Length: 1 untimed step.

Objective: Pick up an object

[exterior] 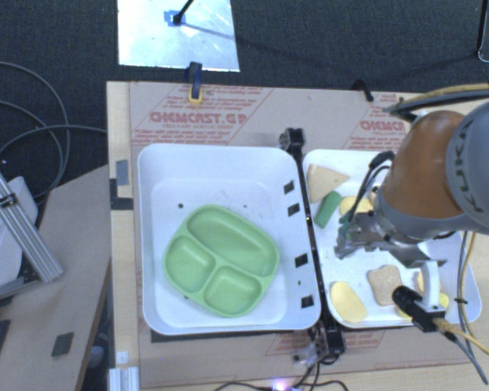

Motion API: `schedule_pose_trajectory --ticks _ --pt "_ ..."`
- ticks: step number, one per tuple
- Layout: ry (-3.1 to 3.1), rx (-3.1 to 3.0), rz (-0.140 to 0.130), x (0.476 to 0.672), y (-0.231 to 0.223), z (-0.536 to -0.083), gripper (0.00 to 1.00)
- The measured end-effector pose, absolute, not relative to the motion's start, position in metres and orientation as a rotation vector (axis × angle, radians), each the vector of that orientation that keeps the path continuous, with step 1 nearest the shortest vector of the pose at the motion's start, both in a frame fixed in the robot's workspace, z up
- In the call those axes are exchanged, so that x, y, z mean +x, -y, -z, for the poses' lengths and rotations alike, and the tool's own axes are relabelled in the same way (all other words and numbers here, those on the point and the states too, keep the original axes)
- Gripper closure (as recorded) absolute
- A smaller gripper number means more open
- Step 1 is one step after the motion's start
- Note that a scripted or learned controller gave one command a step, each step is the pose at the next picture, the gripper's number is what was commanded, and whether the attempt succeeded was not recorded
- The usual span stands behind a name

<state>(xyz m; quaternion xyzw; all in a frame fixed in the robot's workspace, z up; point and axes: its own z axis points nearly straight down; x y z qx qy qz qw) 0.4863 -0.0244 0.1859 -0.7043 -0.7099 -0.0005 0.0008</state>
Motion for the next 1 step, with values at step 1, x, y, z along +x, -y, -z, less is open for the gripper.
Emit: schedule_pose_trajectory --ticks 1 --pt "2.229 -2.214 0.003 0.4871 0.0078 -0.1843 1.0"
